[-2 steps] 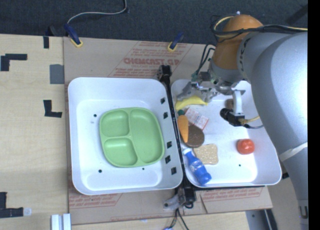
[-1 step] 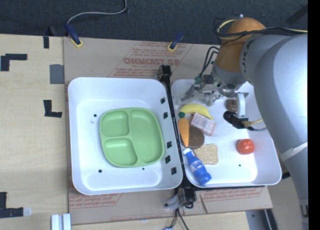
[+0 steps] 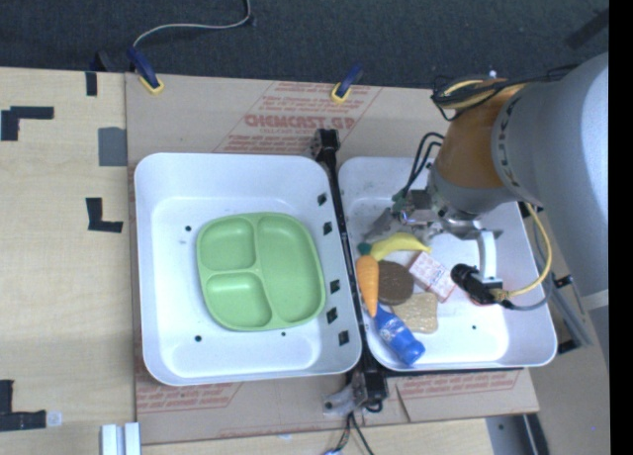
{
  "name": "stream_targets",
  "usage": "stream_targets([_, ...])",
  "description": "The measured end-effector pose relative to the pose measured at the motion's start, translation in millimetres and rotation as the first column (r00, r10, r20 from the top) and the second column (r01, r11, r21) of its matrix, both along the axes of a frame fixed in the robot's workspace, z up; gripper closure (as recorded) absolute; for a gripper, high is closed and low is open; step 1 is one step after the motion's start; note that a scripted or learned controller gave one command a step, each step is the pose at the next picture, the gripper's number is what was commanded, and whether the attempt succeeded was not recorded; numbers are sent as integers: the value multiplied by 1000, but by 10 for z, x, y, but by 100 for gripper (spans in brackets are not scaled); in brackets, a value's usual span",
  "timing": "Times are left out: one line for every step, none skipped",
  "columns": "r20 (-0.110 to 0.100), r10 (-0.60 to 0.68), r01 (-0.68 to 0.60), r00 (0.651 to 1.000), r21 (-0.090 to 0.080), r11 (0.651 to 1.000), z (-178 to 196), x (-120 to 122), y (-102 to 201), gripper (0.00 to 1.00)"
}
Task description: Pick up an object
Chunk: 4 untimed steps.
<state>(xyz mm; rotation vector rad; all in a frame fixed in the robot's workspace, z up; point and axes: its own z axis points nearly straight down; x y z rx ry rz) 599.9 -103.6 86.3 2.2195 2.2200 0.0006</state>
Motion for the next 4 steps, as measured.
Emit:
stream_targets([3, 1, -1, 1000, -2, 1000, 99, 8, -3, 100])
stream_targets([3, 1, -1, 1000, -2, 1000, 97, 6, -3, 0])
stream_targets([4, 0, 0, 1000, 0, 1000, 7, -458, 14, 0])
stream_targets([6, 1, -1, 1000, 1, 1000, 110, -448, 21, 100])
